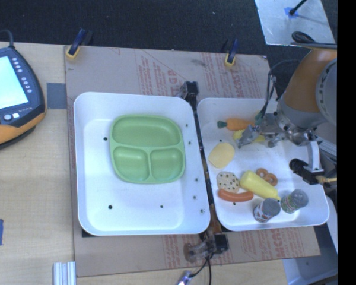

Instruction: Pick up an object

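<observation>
A: Though the arm has its wrist low over the right bin (320, 218), I can't say the pick is made. In the camera view the gripper (256, 134) sits at the bin's far-left part, just beside the orange carrot (236, 123), and a small yellowish piece (247, 136) lies right at its tip. Whether that piece is between the jaws or merely under them, I cannot tell; nor whether they stand wide or narrow.

B: So what remains?

A: By my judgement, nearly everything: a sure grasp and a lift clear of the bin. Nothing looks raised.

B: And the candidates?

A: All in the right bin. The carrot is small, orange with a green end, lying on its side at the far-left part of the bin. Toward the bin's left wall is a pale yellow round piece (222, 154); nearer its front, a speckled cookie (226, 179), a red sausage (235, 195), a yellow corn-like piece (259, 185), a pretzel (266, 176) and two small cans (267, 209).

B: The other bin?

A: Left of the right bin, the left bin (89, 218) holds a green divided plate (147, 149).
</observation>
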Tool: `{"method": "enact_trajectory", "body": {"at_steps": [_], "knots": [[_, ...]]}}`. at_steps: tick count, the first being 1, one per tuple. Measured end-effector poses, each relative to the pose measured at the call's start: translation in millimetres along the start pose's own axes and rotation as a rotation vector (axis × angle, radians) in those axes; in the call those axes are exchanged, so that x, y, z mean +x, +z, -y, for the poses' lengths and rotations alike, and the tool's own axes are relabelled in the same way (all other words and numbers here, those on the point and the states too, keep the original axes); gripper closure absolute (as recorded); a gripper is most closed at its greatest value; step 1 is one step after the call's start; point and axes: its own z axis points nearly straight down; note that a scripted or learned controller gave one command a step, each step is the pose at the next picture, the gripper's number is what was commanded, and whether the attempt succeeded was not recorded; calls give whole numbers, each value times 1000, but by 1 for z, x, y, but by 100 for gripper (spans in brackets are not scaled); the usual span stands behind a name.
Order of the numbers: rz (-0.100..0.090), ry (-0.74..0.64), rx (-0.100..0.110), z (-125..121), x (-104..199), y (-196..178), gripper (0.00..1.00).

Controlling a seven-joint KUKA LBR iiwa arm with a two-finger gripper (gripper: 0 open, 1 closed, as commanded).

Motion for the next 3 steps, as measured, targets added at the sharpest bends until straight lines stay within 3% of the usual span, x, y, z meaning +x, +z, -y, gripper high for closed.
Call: {"method": "enact_trajectory", "body": {"at_steps": [1, 2, 3], "knots": [[-2, 3, 6, -45, -5, 1, 0], [-25, -1, 15, -46, -37, 1, 0], [-24, -3, 16, -46, -37, 1, 0]]}}
